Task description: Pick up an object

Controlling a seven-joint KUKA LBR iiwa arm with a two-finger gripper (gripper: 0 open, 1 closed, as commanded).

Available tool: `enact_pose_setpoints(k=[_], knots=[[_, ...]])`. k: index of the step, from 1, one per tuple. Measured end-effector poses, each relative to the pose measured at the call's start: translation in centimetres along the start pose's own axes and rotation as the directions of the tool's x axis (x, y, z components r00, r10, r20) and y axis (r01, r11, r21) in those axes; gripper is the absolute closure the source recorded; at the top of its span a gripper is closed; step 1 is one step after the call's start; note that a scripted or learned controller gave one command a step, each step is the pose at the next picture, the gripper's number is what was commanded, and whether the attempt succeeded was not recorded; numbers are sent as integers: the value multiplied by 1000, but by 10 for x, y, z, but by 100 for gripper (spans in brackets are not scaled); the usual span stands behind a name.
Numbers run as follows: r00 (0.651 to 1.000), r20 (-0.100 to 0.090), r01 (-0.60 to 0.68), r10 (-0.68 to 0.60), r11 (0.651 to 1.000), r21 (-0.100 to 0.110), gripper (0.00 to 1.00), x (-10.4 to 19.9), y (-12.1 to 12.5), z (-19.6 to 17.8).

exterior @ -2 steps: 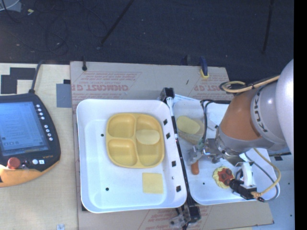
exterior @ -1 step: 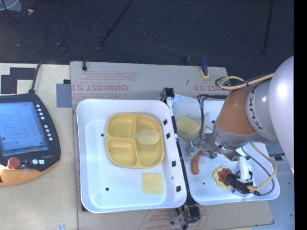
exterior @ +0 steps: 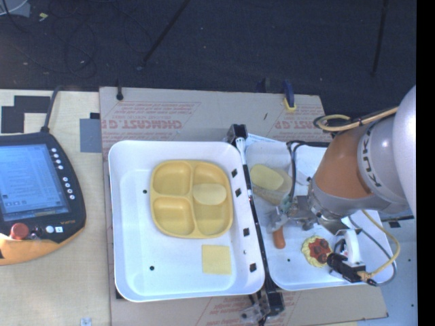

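Observation:
My gripper (exterior: 284,219) hangs low over the middle of the right bin (exterior: 293,282). Just below it lies a small orange-red sausage (exterior: 279,238), close to the gripper's tip; I cannot tell whether they touch. A pale yellow oblong piece (exterior: 267,177) rests at the bin's far left, behind the gripper. A round pizza-like toy (exterior: 316,250) with red and yellow topping lies to the gripper's right. The arm's orange band (exterior: 343,172) covers the bin's far right part.
The left bin (exterior: 129,250) holds a yellow divided plate (exterior: 163,216) with a pale oval piece (exterior: 209,194) in its upper right compartment, and a flat yellow square (exterior: 217,259) near the front. A control pendant (exterior: 37,189) lies left of the bins.

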State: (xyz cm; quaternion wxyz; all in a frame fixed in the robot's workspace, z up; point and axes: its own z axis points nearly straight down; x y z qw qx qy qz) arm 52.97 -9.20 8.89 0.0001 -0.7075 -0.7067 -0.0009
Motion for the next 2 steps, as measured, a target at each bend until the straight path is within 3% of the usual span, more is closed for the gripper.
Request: enact_pose_setpoints(k=[1, 2], knots=[[1000, -6, 1, -1, 1000, 2, 100, 1, 1, -11], [1000, -1, 7, -7, 1000, -1, 100, 67, -25, -103]])
